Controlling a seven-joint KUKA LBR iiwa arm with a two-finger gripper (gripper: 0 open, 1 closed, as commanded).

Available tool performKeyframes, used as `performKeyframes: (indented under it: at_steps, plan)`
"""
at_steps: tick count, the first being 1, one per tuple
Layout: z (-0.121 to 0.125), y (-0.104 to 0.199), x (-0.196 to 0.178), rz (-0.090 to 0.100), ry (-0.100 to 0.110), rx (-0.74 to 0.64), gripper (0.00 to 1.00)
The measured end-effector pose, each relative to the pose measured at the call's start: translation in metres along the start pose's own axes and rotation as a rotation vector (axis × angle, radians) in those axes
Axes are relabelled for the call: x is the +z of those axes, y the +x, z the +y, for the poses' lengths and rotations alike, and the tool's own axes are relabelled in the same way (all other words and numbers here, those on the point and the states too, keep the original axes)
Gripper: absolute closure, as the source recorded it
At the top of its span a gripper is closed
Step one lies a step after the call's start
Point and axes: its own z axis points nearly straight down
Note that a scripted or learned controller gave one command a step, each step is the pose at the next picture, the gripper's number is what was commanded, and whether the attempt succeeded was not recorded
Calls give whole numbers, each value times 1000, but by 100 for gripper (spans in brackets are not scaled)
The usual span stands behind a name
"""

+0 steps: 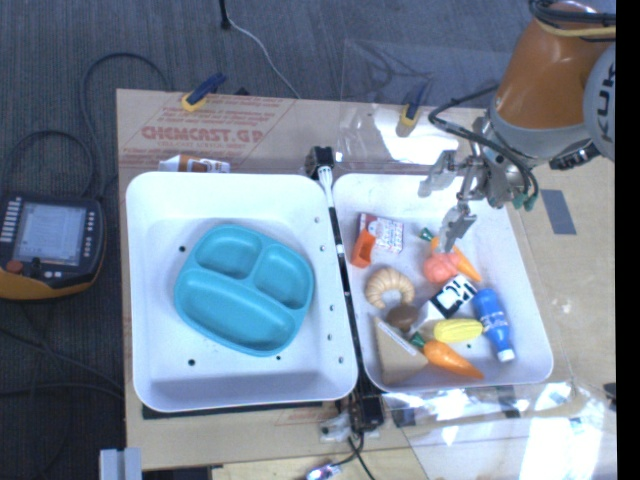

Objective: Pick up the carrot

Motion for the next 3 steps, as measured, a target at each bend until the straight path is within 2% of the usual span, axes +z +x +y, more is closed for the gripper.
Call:
performKeyframes:
  at_steps: [1,2,3]
  plan:
    - [-33,25,123,-8,-3,105,0]
    - [-71,73,135,-15,-5,312,0]
    - [-88,3,137,-9,-1,480,0]
